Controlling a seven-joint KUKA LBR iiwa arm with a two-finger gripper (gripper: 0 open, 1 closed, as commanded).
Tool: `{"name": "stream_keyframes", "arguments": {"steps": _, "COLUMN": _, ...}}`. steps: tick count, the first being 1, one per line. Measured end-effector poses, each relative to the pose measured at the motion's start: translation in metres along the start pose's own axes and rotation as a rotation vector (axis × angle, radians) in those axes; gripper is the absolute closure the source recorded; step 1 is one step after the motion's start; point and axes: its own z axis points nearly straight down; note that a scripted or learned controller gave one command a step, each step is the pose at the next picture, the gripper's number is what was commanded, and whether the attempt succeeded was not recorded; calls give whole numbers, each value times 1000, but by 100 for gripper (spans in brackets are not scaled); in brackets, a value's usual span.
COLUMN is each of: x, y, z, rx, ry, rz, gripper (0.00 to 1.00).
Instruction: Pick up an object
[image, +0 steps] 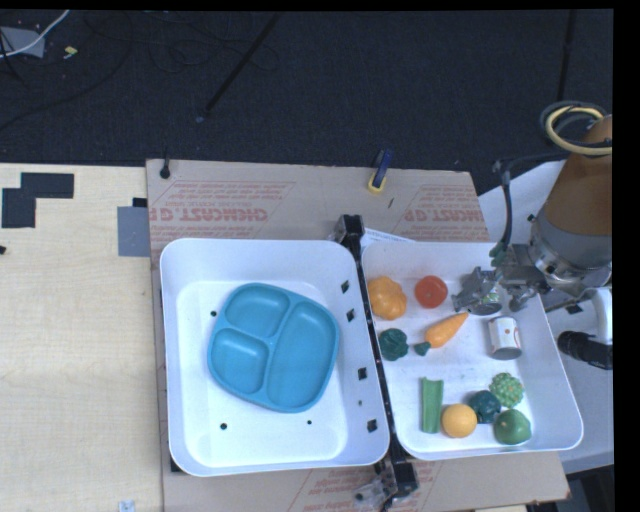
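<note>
The right bin (560, 400) holds several toy foods: a yellow-orange pepper (386, 297), a red tomato (431, 291), an orange carrot (446, 328), a dark green broccoli piece (393, 344), a green celery stick (431, 404), an orange (459, 420), a teal piece (486, 406), a pale green broccoli (507, 388) and a green lime (512, 428). A small white can (504, 337) lies by the right wall. My gripper (488, 298) hangs low over the bin's upper right, just above the carrot's thick end and beside the can. Nothing visible is lifted.
The left bin (185, 300) carries a blue divided plate (273, 345). A black divider (365, 340) runs between the bins. The grey and orange arm (580, 200) crosses the right bin's far corner. A blue and yellow clamp (380, 172) sits on the cardboard behind.
</note>
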Motion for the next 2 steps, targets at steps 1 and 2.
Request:
{"name": "stream_keyframes", "arguments": {"steps": 1, "x": 0, "y": 3, "z": -8, "rx": -13, "ry": -2, "rz": -2, "gripper": 0}}
{"name": "stream_keyframes", "arguments": {"steps": 2, "x": 4, "y": 5, "z": 56, "rx": -9, "ry": -1, "rz": -3, "gripper": 0}}
